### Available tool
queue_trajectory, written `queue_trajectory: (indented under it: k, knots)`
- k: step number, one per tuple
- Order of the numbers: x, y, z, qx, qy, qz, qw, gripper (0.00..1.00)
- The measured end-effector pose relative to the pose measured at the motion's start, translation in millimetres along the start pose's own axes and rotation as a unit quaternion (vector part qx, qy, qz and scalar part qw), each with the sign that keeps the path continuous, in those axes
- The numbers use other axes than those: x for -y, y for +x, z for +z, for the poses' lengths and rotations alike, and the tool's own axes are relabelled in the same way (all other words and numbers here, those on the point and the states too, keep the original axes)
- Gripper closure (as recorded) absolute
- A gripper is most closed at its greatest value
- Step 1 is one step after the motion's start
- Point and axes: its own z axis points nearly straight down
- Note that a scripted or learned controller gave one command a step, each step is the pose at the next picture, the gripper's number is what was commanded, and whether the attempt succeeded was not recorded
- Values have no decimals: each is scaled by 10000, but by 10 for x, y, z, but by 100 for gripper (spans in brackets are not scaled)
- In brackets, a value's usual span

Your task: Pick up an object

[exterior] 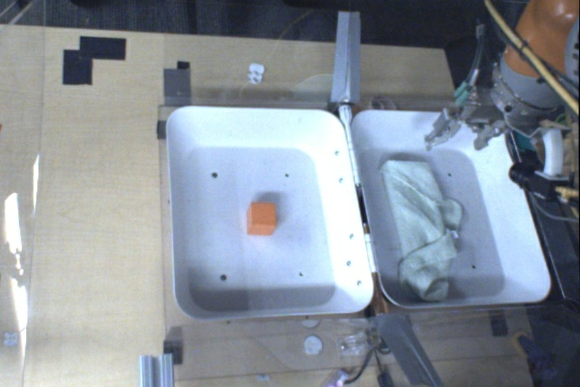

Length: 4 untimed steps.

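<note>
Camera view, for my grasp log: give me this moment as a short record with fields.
left bin: orange cube near its middle
right bin: crumpled pale cloth lying lengthwise
gripper: over the right bin's far edge, fingers spread, nothing between them
arm: enters from the right
gripper to cloth: apart, cloth nearer the camera
task state: nothing picked up yet

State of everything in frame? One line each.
Cube: orange, lying flat near the middle of the left bin, untouched.
Cloth: pale, crumpled, stretched along the right bin.
Gripper: over the right bin's far edge, fingers spread, holding nothing, apart from the cloth.
</note>
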Motion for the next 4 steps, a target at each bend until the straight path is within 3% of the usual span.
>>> queue_trajectory:
  k: [1, 2, 3, 4]
  knots:
    - [-189, -294, 1185, 6, -24, 591, 9982, 0]
    - [-208, -282, 1074, 10, -45, 568, 9984, 100]
    - [-205, -464, 898, 7, -11, 418, 9991, 100]
    - [-509, -481, 268, 7, -12, 2032, 9791, 100]
